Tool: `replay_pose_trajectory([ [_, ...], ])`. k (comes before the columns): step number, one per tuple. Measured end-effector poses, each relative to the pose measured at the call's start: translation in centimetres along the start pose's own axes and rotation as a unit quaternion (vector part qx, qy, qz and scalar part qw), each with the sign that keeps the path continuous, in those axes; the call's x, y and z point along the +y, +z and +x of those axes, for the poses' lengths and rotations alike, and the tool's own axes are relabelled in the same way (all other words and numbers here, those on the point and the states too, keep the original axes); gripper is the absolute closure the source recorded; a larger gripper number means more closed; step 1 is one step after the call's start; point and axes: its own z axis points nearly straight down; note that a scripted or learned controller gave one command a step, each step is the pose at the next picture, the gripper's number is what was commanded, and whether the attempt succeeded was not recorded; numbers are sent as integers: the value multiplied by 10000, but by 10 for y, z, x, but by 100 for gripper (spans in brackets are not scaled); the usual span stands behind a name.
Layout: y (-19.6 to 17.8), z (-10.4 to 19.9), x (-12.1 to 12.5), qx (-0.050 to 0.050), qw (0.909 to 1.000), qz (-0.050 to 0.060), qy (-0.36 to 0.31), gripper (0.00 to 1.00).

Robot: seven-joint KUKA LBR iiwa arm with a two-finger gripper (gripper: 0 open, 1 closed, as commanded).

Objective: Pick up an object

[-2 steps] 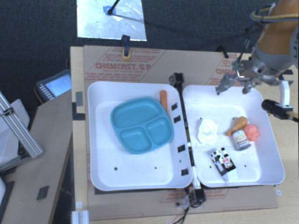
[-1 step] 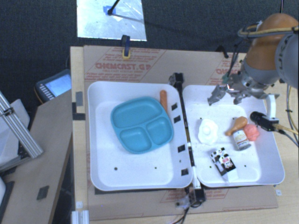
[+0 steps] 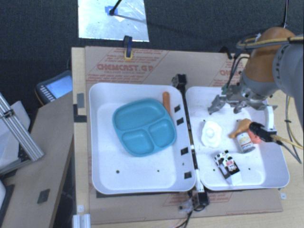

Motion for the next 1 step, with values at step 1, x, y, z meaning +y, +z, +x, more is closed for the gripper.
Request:
replay_pose_trajectory([
  [1, 52, 1, 0, 4, 10000, 7, 1, 0],
])
